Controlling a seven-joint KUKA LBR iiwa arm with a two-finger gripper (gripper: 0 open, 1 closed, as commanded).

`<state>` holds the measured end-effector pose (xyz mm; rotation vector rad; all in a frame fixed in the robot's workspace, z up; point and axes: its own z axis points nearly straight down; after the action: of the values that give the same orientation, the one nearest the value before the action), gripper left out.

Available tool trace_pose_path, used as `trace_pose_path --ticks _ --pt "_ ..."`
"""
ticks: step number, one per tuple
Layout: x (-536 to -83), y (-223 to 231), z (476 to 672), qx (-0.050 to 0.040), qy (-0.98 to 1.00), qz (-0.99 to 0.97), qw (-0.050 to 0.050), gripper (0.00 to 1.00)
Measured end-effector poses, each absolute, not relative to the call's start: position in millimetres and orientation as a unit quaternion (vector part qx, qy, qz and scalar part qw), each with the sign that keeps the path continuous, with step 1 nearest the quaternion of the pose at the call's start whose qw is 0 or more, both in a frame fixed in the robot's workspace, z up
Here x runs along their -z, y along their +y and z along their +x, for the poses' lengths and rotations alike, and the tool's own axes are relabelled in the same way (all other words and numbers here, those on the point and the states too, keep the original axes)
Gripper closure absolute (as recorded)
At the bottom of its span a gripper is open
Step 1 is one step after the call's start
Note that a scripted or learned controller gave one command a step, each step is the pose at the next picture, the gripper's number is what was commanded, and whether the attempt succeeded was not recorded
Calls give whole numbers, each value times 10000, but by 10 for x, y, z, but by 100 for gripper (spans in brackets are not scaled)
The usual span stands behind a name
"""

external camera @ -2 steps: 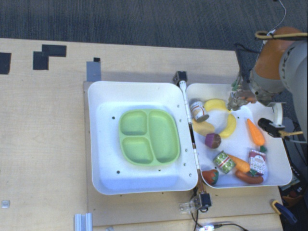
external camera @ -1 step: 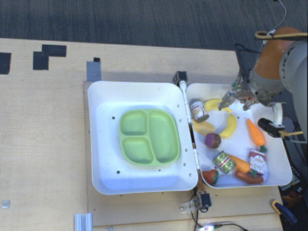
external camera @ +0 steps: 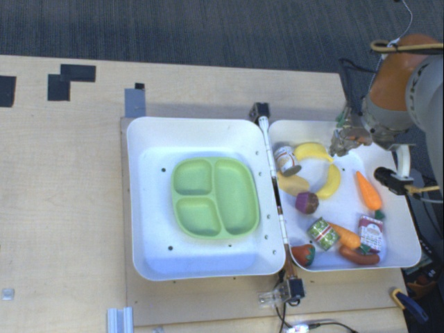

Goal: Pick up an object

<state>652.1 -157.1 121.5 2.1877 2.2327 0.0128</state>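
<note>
The light green three-compartment plastic plate (external camera: 214,197) is lying in the left bin (external camera: 142,255). The curved yellow plastic banana (external camera: 323,164) is lying far in the right bin (external camera: 406,259), just beside the gripper (external camera: 342,144); its opening cannot be told.

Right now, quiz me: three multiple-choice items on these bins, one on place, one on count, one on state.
1. Where does the green tray lie?
A. left bin
B. right bin
C. bare bench

2. How many compartments has the tray?
A. two
B. three
C. five

3. Where is the gripper?
A. over the left bin
B. over the right bin's far edge, beside the banana
C. on the floor

Answers: 1 A, the tray sits alone in the left bin. 2 B, two small and one long. 3 B, it hangs by the banana's end.
</note>
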Motion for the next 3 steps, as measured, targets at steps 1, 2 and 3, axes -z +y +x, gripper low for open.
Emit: trace_pose_path --ticks 1,2,3 --pt "-1213 -1570 6520 -40 7145 6996 77 0" --pt "-859 -1296 6224 -15 7090 7052 20 0" --pt "-985 -1293 6247 -33 7101 7040 46 100"
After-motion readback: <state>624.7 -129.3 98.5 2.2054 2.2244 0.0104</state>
